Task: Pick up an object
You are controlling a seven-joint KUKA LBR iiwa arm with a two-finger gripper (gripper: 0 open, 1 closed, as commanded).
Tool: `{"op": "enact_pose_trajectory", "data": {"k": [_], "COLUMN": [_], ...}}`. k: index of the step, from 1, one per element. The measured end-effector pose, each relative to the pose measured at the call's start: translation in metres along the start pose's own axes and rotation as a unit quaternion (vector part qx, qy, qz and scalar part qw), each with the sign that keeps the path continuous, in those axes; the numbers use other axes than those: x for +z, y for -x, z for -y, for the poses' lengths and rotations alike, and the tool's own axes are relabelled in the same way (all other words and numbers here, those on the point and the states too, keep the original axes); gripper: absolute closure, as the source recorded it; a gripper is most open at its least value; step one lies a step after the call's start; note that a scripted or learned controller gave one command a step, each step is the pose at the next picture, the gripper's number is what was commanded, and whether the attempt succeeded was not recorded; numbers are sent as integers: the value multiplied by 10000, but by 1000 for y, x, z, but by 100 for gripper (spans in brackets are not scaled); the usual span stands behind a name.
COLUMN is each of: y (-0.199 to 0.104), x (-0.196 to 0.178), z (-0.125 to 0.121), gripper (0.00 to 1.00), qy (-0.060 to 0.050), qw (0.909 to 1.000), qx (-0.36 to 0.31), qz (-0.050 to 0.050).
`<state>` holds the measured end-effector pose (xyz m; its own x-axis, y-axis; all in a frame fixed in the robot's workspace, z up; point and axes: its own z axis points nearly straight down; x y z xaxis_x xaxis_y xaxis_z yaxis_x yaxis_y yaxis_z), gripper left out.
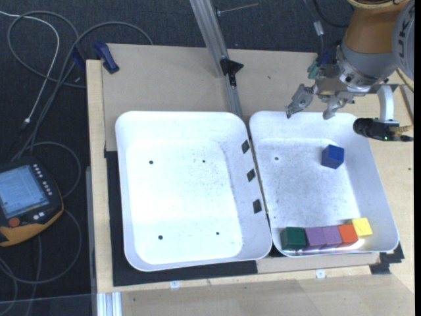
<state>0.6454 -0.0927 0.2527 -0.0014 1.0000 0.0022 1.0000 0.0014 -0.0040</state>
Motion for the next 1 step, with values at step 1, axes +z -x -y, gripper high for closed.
{"op": "enact_pose_trajectory", "data": {"k": [1], "y": [52], "x": [-4], "z": [69], "gripper": [0], "qy": [1], "qw": [10000], "qx": [37], "qz": [17]}}
